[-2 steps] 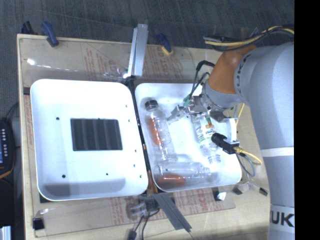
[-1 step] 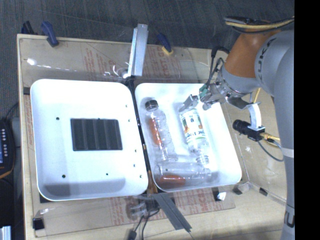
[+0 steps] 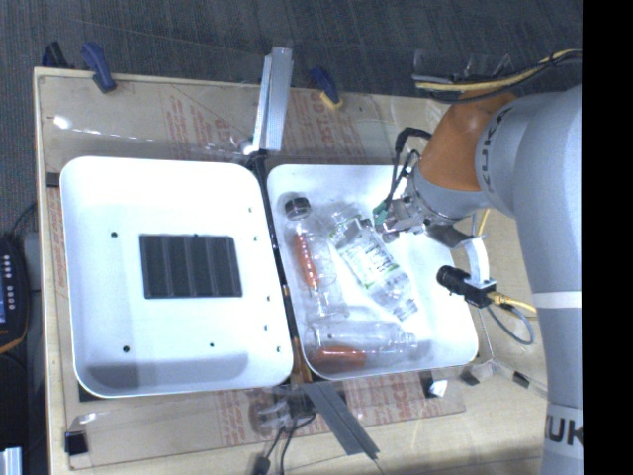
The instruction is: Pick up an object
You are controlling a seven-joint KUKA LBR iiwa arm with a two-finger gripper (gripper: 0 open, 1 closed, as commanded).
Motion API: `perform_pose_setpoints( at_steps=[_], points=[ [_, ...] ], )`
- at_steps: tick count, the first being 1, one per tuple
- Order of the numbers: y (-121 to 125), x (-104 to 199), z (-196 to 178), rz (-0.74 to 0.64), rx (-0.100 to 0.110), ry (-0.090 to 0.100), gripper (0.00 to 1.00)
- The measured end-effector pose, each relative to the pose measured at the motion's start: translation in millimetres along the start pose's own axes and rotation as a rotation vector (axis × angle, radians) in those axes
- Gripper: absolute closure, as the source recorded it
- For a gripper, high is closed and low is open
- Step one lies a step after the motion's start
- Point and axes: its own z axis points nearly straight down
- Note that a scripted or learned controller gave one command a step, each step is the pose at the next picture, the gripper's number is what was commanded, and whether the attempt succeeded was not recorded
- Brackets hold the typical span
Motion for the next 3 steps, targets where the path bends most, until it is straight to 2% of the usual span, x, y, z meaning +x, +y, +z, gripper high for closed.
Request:
perform_pose_setpoints(
  at_steps=[1, 2, 3],
  points=[
    [-10.7, 4.3, 24.1, -0.11, 0.0, 0.0, 0.0],
    [-9.4, 3.5, 11.8, -0.114, -0.002, -0.003, 1.0],
    [39.2, 49.5, -81.2, -0.248, 0.0, -0.001, 1.0]
  ],
)
